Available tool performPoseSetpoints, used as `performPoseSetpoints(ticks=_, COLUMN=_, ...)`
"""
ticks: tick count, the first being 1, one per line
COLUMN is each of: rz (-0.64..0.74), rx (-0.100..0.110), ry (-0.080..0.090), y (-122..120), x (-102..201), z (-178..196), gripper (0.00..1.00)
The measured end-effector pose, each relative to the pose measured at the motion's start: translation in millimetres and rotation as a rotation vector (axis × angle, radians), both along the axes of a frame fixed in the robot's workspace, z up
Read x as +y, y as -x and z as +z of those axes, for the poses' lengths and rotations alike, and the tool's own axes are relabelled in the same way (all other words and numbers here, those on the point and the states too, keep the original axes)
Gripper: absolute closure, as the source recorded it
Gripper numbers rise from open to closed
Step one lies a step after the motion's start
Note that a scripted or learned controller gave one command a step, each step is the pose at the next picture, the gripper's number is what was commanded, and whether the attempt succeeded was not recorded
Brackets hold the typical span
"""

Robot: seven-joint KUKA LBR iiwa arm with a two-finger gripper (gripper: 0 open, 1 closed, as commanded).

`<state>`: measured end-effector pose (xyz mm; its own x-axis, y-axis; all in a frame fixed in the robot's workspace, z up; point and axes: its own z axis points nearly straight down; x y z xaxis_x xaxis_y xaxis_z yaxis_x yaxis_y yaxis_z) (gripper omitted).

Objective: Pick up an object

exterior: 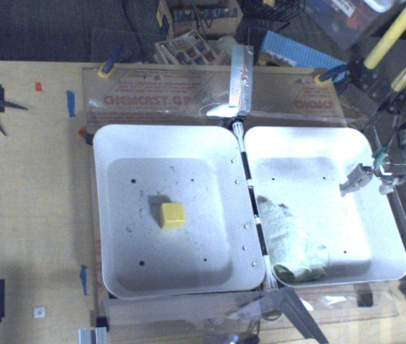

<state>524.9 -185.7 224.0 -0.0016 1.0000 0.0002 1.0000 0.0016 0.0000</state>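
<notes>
From my screen I look down on the bench, which is light brown wood. On its far left side there are some dark shapes and small blue bits, too small for me to name.

Next comes the left bin, white and shallow. A small yellow block sits near the middle of its floor. It stands alone, and nothing touches it. I see little dark dots and specks on the floor around it.

The two bins touch each other along a seam in the middle.

Then comes the right bin, also white. A rolled white cloth lies in it, close to the seam. It runs from about the middle of the bin down to the near corner, and its lower end looks a bit green or grey. The rest of this bin's floor is bare white with a few small dots.

At the far right I see the gripper, over the right edge of the right bin. It is well apart from the cloth and far from the yellow block. It looks small and blurry here, so I cannot tell if it is apart or together. I see nothing held in it.
</notes>
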Motion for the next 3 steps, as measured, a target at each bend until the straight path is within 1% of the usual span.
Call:
performPoseSetpoints(ticks=1, rz=-0.147, rx=-0.002, ry=0.002, y=8, x=-38, z=212, gripper=0.0)
performPoseSetpoints(ticks=2, rz=0.05, rx=0.001, ry=0.0, y=35, x=-28, z=189, gripper=0.0)
performPoseSetpoints(ticks=3, rz=0.04, rx=-0.001, ry=0.001, y=-41, x=-29, z=101, gripper=0.0)
